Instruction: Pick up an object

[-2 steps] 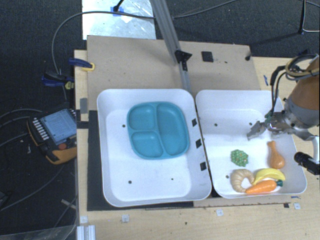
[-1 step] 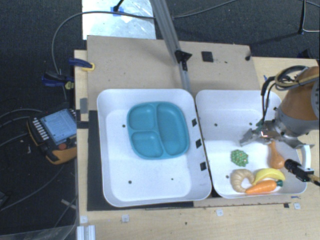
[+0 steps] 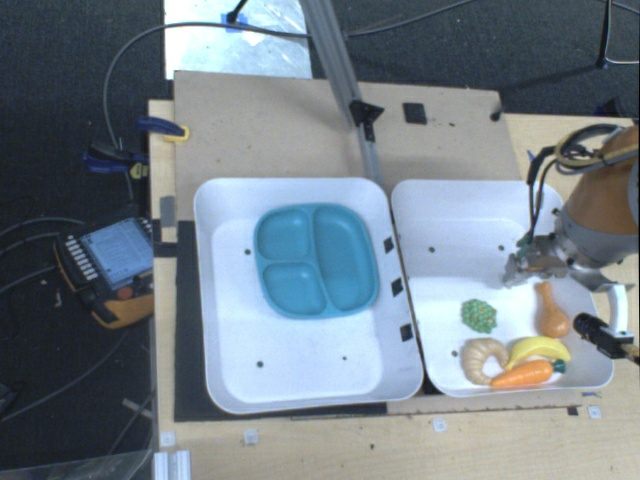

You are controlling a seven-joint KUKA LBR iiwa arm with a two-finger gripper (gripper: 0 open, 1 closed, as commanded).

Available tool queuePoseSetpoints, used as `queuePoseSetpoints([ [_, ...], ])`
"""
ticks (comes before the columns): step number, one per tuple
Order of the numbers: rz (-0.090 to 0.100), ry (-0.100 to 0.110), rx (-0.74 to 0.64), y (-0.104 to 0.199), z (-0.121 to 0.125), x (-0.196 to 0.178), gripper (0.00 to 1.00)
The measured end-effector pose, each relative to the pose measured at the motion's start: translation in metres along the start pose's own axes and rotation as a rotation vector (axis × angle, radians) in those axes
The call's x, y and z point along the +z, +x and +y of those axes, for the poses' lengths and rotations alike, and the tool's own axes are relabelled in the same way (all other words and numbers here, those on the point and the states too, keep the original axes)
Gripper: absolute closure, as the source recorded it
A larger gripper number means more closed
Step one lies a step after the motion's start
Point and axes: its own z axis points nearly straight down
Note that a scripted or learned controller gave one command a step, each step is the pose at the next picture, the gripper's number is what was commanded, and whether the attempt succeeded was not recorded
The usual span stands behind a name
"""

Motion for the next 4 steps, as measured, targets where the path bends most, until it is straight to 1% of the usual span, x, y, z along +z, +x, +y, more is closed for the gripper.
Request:
queuePoseSetpoints([
  [1, 0.000, -0.003, -0.004, 0.006, 0.001, -0.062, 1.00],
  [2, 0.000, -0.002, -0.005, 0.008, 0.010, -0.109, 1.00],
  [3, -0.001, -0.005, -0.006, 0.004, 0.016, -0.173, 1.00],
  [4, 0.004, 0.002, -0.010, 0.060, 0.005, -0.177, 1.00],
])
